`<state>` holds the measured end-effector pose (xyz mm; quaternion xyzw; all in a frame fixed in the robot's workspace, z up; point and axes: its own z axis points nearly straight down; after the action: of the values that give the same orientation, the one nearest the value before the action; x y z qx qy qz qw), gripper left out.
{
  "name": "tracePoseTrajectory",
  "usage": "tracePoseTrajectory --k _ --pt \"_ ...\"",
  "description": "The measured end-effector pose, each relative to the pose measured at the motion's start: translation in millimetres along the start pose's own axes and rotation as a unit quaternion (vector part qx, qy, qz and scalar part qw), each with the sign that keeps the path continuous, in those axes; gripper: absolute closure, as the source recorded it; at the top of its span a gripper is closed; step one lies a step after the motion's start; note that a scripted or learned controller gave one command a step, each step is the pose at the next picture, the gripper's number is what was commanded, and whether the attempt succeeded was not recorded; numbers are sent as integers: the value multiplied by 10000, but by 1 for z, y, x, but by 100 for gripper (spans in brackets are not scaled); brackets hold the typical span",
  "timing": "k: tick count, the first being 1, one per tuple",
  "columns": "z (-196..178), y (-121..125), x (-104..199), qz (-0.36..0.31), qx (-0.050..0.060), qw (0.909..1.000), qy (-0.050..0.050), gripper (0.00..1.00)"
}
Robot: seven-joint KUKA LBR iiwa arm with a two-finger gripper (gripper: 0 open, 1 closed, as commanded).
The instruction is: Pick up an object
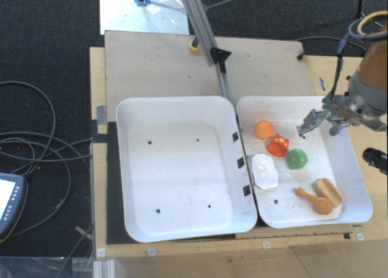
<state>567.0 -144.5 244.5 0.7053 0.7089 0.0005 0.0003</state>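
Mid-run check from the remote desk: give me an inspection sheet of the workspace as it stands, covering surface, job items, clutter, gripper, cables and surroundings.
Surface: bench bears two white bins side by side, left bin and right bin.
Job's things: all in the right bin: orange ball, red block, green ball, white object, orange drumstick-shaped toy, tan piece touching it.
Clutter: nothing seen.
Gripper: gripper over the right bin's upper part, holding nothing visible; finger state unclear.
Cables: black cables on the floor at left; cable loop by the arm.
Surroundings: dark carpet, grey pole, handheld screen at left edge.
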Motion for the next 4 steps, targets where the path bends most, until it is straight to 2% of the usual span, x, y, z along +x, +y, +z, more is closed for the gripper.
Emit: tracePoseTrajectory --k 1,2,3,4 --pt "0 0 0 6 -3 10000 1 0" --pt "62 1 -4 23 20 10000 1 0" --pt "119 4 5 14 21 10000 5 0" --pt "156 4 5 18 15 10000 0 0"
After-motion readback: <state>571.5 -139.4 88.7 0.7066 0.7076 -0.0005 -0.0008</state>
